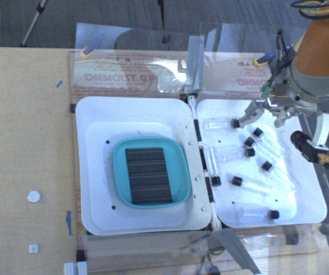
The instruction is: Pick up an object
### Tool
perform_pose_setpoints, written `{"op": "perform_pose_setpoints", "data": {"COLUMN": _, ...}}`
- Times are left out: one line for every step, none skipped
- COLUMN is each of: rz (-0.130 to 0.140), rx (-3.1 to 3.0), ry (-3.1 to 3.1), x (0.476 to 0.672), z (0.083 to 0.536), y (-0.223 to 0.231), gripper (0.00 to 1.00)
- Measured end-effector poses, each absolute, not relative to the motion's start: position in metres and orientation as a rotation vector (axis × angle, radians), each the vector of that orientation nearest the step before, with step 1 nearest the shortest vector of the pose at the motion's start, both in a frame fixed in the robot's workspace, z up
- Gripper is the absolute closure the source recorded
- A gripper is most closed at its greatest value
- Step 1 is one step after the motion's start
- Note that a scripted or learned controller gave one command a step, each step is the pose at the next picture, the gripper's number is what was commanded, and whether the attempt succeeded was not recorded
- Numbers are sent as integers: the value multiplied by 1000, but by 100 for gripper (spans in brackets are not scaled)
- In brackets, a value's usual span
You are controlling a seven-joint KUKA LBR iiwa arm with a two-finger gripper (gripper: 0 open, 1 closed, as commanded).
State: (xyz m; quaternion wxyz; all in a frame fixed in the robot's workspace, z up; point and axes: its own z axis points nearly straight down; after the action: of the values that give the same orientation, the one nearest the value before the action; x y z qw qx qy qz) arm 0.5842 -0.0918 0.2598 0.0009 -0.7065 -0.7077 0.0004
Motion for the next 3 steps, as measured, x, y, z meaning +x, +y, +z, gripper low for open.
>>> {"op": "perform_pose_setpoints", "data": {"rz": -1, "rx": -2113, "ry": -2325, "x": 566, "z": 163, "y": -155, "gripper": 0}}
{"op": "perform_pose_setpoints", "data": {"rz": -6, "rx": -2092, "ry": -2351, "x": 564, "z": 87, "y": -174, "gripper": 0}}
{"op": "perform_pose_setpoints", "data": {"rz": 0, "rx": -2090, "ry": -2344, "x": 499, "z": 102, "y": -166, "gripper": 0}}
